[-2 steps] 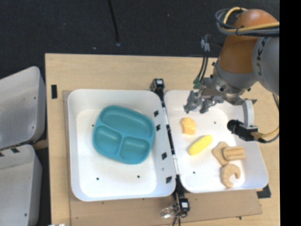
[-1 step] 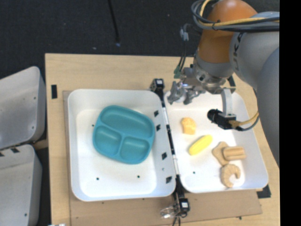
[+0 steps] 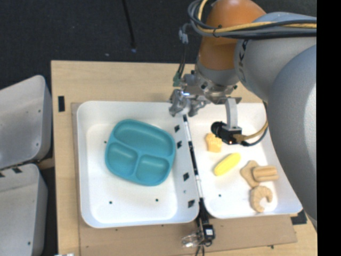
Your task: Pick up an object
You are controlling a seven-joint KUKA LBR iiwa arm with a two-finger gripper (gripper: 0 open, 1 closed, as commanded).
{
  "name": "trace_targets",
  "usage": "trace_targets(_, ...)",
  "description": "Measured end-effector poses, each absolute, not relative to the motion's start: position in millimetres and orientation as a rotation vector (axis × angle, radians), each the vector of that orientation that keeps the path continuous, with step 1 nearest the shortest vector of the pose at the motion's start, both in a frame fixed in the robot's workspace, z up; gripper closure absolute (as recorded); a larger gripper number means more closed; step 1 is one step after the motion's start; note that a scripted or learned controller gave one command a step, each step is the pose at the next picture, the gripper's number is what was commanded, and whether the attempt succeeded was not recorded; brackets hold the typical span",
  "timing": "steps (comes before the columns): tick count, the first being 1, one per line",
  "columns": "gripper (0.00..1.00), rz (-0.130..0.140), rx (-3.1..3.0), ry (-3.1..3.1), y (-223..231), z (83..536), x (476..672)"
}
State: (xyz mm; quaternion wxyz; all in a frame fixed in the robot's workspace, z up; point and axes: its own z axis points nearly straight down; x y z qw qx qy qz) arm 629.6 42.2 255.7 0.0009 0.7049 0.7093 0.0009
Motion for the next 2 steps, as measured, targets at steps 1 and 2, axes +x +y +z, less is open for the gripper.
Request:
trace_targets(1,1.0,0.003,2.214,2.225,78.7,247.9,658.8)
trace_targets(2,0.0,-0.002,2.216,2.224,76.3,248.2,657.6)
